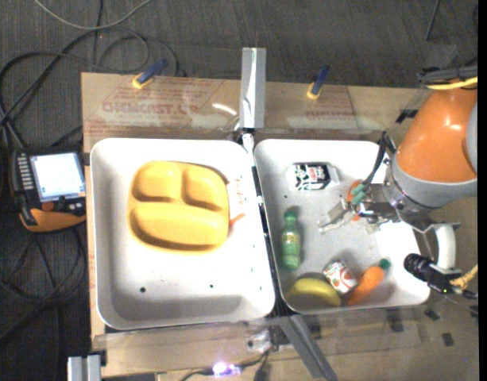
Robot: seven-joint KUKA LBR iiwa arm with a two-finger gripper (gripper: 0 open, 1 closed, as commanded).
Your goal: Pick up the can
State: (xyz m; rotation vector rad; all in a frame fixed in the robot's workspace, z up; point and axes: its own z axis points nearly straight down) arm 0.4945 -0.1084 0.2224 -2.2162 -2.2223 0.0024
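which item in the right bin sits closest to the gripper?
The black-and-white can: it lies just up-left of the gripper, while the green bottle, banana and carrot lie farther off.

arm: we see our grey KUKA arm (434, 182) with its orange band entering from the right | wrist: angled down and leftward | gripper: two-finger metal gripper (334, 217) low, fingers apart, holding nothing

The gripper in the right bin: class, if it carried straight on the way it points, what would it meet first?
The gripper points toward the view's left, hanging over bare bin floor. Straight on, the green bottle looks first in line. Height is unclear from above, so it might pass over it.
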